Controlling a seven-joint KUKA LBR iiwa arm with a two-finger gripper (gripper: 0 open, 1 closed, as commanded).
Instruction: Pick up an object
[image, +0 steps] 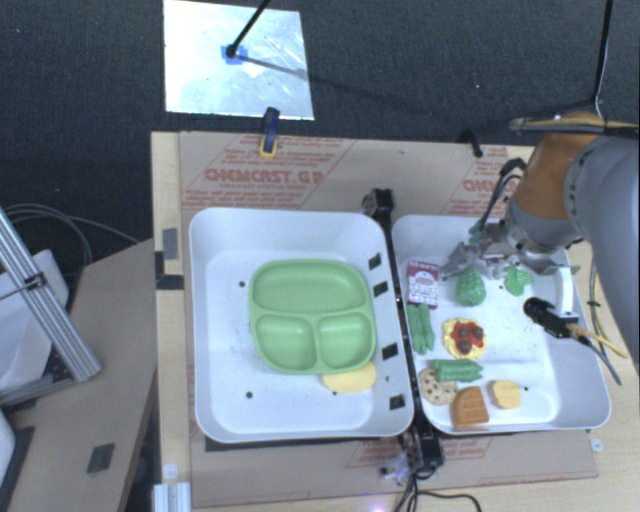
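Gripper (478, 262) hangs over the food bin (580, 390), close to its far edge, about mid-width. From this slant I can't tell if it's released or clenched, and I see nothing held in it.

Best candidate, I think, is the broccoli (471, 290). It lies on the bin floor just in front of the gripper, in the far half of the bin.

Neighbours:
- red-and-white packet (423, 283), towards the wall shared with the plate bin (215, 300), apart from the broccoli
- smaller green piece (517, 281) on the other side, also apart
- pizza (464, 337) nearer the front edge, close, not touching as far as I can see

So there's working room around it.

How I'd run it:
- Centre over the broccoli's middle before going down, not over its far rim. It looks lumpy and will probably squirt out of an off-centre pinch.
- Close across its narrower side.
- Lift straight up and confirm it's really in the grip before travelling.

Risks: clipping the packet on the way down, or shoving the broccoli onto the pizza.

The green plate (310, 310) isn't involved.
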